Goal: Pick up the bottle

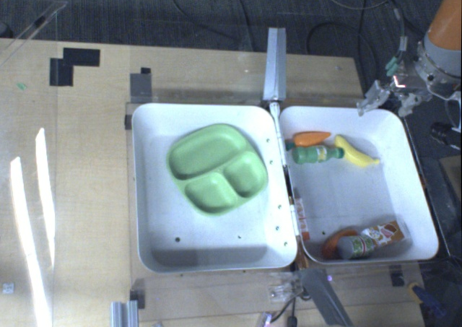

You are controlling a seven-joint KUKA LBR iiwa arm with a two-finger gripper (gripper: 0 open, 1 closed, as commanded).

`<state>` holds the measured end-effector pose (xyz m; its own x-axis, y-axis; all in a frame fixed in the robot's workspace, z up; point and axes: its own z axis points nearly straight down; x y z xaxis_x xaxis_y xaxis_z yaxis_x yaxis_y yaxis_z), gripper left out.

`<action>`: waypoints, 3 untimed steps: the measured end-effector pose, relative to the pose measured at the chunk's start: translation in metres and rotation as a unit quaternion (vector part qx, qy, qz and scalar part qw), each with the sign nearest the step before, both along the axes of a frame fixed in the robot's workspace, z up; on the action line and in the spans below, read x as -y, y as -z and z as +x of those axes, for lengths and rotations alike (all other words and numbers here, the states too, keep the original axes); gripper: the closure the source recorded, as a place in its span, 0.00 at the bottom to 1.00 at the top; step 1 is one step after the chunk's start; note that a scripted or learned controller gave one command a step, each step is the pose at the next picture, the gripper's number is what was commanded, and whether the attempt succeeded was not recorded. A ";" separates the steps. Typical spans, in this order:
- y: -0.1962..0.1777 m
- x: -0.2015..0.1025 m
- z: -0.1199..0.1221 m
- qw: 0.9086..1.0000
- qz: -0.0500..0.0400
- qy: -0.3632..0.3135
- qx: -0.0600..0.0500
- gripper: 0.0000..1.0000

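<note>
The two-finger gripper hangs above the far right corner of the right white bin, holding nothing; its fingers stand apart. The small green bottle with a yellow label lies on its side near the bin's far left wall, between an orange carrot and a yellow banana. A second bottle with a grey cap and red-orange label lies at the near wall. The left white bin holds a green divided plastic plate.
</note>
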<state>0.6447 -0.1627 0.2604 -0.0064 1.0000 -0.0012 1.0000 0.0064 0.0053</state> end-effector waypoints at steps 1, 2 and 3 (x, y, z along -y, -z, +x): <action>0.037 0.043 -0.095 0.998 0.000 0.055 0.000 0.00; 0.170 0.031 -0.148 0.997 0.001 0.083 0.000 0.00; 0.173 -0.032 -0.091 0.964 0.003 0.265 0.002 0.00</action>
<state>0.5535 -0.1309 0.0878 0.5062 0.8624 0.0055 0.8623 -0.5063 0.0084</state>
